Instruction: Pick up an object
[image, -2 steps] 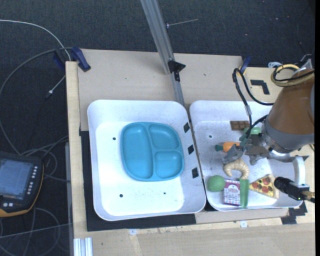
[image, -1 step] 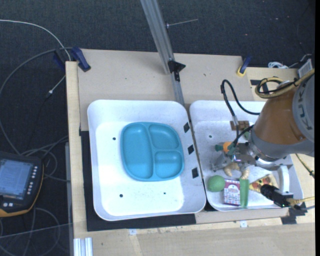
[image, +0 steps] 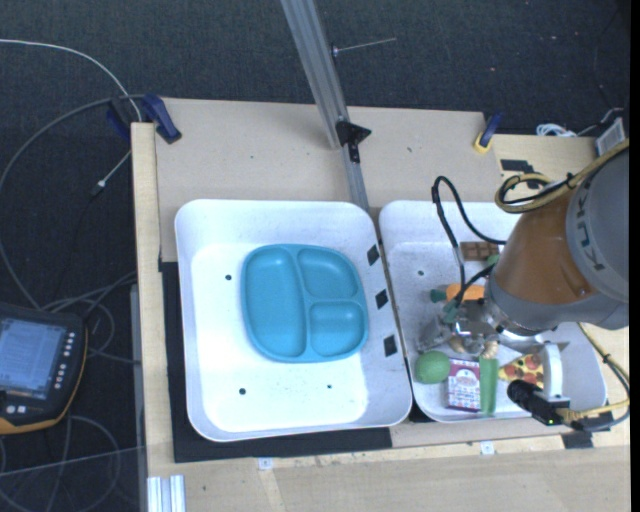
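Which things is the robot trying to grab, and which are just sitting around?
For the job: gripper, green ball, small red box, orange thing, all in the right bin.

Just lying about: blue divided plate in the left bin, handheld screen.

Grey arm (image: 560, 250) reaching in from right, wrist angled downward

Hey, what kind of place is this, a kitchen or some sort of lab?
Likely a robotics lab: a grey robot arm reaches over two shallow white bins, and a handheld control pendant with cables lies beside the bench.
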